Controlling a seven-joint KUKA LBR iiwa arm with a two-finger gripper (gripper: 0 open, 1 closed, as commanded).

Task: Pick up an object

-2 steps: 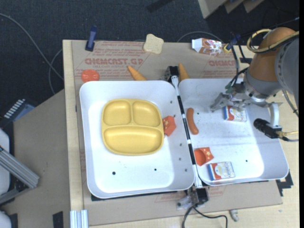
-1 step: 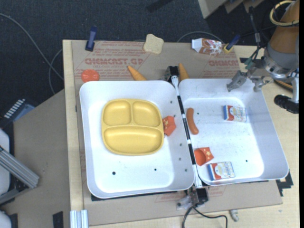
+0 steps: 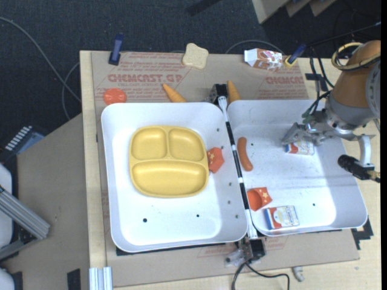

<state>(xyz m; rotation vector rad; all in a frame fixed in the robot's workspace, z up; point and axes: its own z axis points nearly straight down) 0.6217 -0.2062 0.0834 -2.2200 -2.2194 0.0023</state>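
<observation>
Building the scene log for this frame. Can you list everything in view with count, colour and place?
bins: 2, white, side by side on the bench
divided plate: 1, yellow, left bin
fries carton: 1, red, left bin, right of the plate
sausage: 1, orange-brown, right bin near the divider
second fries carton: 1, red, right bin, front left
milk carton: 1, white, blue and red, right bin front edge
small carton: 1, white and red, right bin, under the gripper
bread slice: 1, tan, bench behind the bins
carrots: 2, orange, bench behind the bins
gripper: 1, grey, over the right bin
</observation>
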